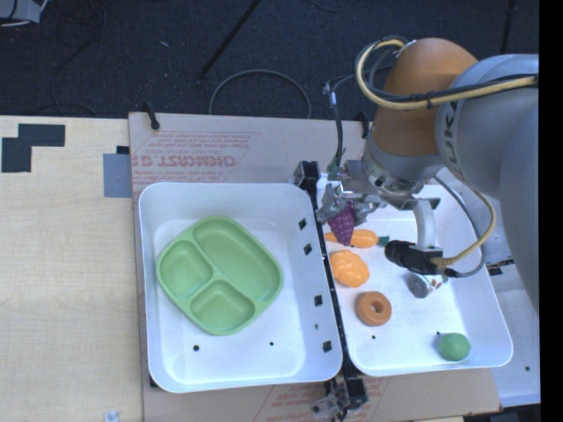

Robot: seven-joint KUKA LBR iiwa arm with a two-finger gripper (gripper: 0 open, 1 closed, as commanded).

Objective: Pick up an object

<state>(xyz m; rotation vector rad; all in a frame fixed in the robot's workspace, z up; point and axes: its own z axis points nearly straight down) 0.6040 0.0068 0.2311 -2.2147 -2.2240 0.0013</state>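
Look at the right white plastic bin (493, 341): your jaws (345, 207) hang over its upper left corner, and a purple grape-like toy (342, 225) sits between the fingers, so they appear closed on it. Just below lie a small orange piece (363, 238), an orange pepper-shaped toy (349, 268) and a brown ring doughnut (374, 309); a green round fruit (454, 346) rests near the lower right. The left white bin (167, 359) on the tabletop holds a green divided plate (219, 273).

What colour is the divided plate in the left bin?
Light green; the three-compartment plastic plate shows clearly in the camera view.
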